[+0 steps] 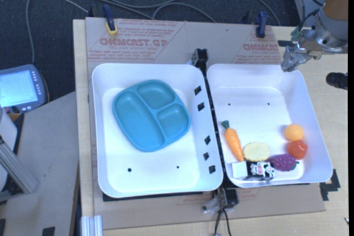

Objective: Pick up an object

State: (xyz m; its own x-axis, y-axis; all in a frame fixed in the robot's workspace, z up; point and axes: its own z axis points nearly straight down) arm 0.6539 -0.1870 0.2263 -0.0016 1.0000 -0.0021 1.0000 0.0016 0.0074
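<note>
Two shallow white bins sit side by side on the counter (138,36), which is topped with a brown printed board.

The left bin (105,174) holds one thing: a blue divided plate (150,114) with three compartments, lying flat toward the far left part of the bin's floor and turned at an angle to the bin walls.

The right bin (249,91) holds a small cluster of toy foods, all gathered at its near end. A carrot (233,142) lies just right of the dividing wall between the bins, its green top pointing to the far side. Just beside its near tip is a pale yellow round piece (256,151). In front of that, against the near wall, lies a small black and white item (260,170); what it is cannot be told. A purple bunch of grapes (283,162) lies just right of it. Farther right, a red tomato-like piece (297,148) sits close to the grapes, and an orange ball (293,132) rests just on its far side. The far half of this bin's floor is bare.

The pincer (290,62) hangs at the far right corner of the right bin, above its rim and well apart from the toy foods. Whether it is released or clenched cannot be told; nothing is seen in it.
</note>
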